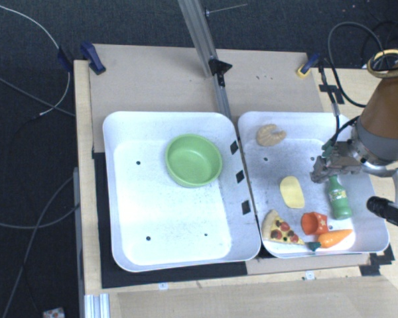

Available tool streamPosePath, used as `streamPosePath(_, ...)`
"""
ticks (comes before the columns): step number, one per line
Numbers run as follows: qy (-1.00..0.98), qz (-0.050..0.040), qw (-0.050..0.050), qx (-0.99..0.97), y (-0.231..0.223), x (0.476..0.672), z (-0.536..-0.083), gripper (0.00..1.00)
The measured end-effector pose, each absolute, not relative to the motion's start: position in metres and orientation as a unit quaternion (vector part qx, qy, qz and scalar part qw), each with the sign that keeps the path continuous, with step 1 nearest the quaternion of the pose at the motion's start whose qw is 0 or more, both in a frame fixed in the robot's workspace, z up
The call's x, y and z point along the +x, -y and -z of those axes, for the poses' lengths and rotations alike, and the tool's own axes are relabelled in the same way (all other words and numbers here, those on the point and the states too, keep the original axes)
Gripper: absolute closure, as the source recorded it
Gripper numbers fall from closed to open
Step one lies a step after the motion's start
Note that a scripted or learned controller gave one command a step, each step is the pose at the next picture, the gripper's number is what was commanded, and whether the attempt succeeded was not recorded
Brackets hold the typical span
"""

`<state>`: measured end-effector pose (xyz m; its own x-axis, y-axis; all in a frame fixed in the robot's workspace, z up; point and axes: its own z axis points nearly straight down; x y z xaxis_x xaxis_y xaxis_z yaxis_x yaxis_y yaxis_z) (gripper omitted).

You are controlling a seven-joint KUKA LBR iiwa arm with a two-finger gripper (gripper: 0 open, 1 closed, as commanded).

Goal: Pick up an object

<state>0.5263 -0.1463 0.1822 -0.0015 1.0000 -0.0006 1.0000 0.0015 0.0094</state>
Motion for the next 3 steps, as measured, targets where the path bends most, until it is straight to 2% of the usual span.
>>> streamPosePath(1,-0.708,-0.0028,0.003,0.707,0.147,0.53,-0.228,1.0)
streamPosePath(2,-0.708,-0.0021,0.002,0.706,0.147,0.531,-0.255,1.0)
streamPosePath(3,-0.709,0.0009,-0.005,0.705,0.098,0.533,-0.245,1.0)
